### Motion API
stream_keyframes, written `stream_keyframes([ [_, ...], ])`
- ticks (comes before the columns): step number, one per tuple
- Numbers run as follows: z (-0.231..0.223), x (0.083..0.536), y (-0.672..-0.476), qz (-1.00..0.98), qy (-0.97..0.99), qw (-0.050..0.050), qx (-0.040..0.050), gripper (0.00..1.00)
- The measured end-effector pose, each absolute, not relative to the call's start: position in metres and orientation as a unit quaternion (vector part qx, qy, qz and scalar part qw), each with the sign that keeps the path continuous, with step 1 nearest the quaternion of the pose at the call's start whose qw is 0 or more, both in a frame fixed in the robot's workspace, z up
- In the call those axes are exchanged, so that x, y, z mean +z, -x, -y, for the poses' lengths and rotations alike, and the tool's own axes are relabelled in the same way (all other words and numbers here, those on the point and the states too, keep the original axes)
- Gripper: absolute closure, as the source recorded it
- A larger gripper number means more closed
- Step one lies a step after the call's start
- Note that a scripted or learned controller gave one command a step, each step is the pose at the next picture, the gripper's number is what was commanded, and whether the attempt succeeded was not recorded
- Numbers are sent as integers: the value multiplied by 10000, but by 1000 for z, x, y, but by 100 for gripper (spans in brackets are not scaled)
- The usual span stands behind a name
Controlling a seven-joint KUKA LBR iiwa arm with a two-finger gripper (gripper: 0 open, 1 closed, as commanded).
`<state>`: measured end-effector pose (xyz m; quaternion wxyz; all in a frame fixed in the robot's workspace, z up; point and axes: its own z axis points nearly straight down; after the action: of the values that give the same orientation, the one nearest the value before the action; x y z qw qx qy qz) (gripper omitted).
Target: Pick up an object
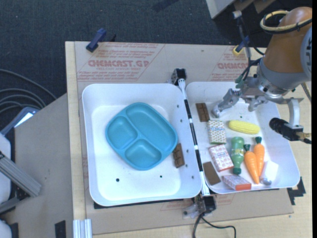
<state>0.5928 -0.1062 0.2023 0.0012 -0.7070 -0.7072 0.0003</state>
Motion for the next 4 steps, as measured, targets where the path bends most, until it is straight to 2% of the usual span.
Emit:
stream_keyframes([
  [1,122,87,-550,7070,7073,-17,-11,0],
  [2,106,84,-515,7067,7075,13,4,0],
  [3,160,85,-512,7068,7074,-8,-1,0],
  [4,188,85,-586,7073,7070,-5,-1,0],
])
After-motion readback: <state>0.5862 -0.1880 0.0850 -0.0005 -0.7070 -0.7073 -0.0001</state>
